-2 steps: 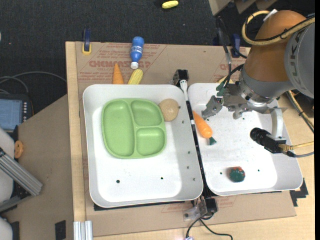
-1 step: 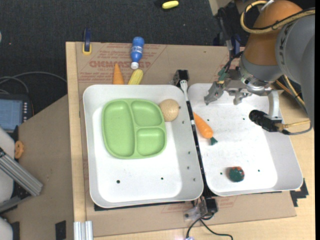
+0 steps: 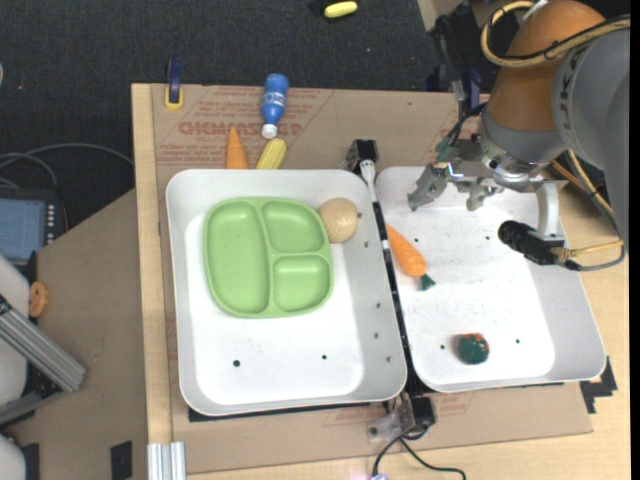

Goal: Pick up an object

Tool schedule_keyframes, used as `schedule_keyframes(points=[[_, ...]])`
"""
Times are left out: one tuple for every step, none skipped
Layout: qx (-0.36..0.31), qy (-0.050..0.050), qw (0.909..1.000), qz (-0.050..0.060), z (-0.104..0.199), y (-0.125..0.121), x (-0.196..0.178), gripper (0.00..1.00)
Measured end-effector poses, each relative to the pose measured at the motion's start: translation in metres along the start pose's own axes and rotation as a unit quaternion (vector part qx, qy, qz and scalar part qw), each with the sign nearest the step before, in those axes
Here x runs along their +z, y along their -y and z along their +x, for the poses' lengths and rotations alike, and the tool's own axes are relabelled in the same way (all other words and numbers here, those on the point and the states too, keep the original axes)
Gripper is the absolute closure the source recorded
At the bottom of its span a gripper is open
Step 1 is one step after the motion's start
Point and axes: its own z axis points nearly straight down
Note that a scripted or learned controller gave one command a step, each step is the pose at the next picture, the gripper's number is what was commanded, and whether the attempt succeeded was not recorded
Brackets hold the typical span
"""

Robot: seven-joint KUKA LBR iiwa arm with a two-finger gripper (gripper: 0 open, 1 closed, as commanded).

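Note:
My gripper [image 3: 448,192] hangs over the far end of the right bin [image 3: 560,343]. Its fingers are spread open with nothing between them. An orange carrot with a green tip [image 3: 406,251] lies near that bin's left wall, just below and left of the gripper. A small green and red object [image 3: 472,348] rests near the bin's front. In the left bin [image 3: 260,378] sits a green divided plate [image 3: 268,256], and a tan round object [image 3: 340,218] touches the plate's far right corner.
Behind the left bin, on the cardboard, lie a blue and white bottle [image 3: 273,103], an orange cone-shaped piece [image 3: 235,151] and a yellow piece [image 3: 271,153]. A black-handled tool [image 3: 362,156] lies at the far end of the gap between the bins.

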Motion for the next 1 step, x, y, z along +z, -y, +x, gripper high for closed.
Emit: schedule_keyframes(points=[[0.0, 0.0, 1.0, 0.0, 0.0, 0.0, 0.0, 0.0]])
